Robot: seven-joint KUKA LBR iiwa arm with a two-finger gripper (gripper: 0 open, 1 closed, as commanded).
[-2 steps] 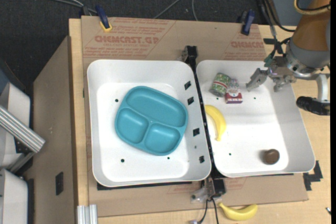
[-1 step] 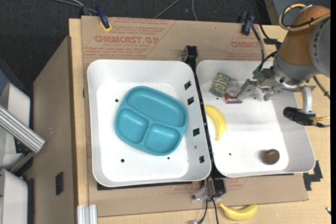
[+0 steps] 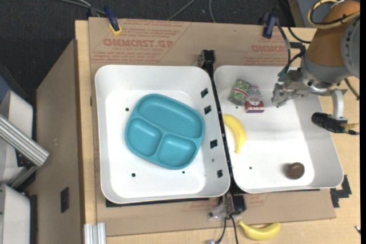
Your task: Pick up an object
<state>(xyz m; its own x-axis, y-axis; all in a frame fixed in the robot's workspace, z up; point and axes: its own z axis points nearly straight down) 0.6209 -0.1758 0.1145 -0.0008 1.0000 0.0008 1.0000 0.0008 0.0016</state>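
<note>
The gripper point(image 3: 280, 94) hangs by the right bin's point(image 3: 320, 177) far edge; I cannot tell its state. Drop straight onto the crumpled packet point(image 3: 242, 91).

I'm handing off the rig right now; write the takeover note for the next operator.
Gripper: over the right bin, far side, nothing seen between its fingers.
Right bin: crumpled packet and small red box just left of the gripper; banana by the divider; brown ball at the near corner.
Left bin: blue plate.
Done: nothing picked.
Left: grasp and lift one object.
</note>
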